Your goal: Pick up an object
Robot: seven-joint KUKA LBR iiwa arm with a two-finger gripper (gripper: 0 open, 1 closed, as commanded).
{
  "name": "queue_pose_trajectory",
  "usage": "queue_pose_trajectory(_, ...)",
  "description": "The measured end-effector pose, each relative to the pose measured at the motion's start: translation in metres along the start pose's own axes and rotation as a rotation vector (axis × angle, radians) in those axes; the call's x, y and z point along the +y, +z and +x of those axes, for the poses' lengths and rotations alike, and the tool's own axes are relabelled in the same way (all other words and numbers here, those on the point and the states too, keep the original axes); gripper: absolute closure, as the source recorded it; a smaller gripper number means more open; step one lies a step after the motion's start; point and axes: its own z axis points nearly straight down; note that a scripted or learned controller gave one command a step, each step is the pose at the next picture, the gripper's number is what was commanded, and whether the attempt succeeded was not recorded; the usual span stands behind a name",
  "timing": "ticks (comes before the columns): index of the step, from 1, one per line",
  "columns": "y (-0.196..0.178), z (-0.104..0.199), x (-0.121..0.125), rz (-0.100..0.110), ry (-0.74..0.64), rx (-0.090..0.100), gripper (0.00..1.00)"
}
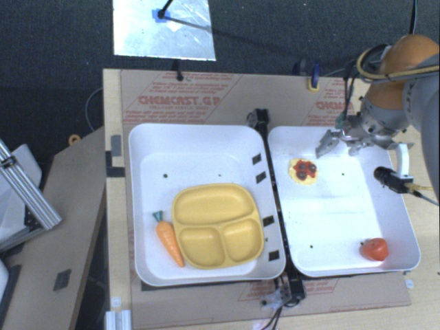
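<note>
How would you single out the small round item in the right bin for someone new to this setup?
Start at the right bin, the one on the arm's side. The small round pizza toy lies flat near its upper left part, close to the divider between the bins. Unlike the plain red tomato in the lower right corner, it is a yellow disc with red and dark toppings.

Small round yellow toy pizza (304,171) w/ red toppings lies flat, upper left of right bin (344,253); red tomato (375,249) near its front-right corner.
</note>
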Motion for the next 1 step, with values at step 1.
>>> queue_pose_trajectory(1,0.0323,-0.0006,0.0032,-0.012,0.001,-0.003,0.00)
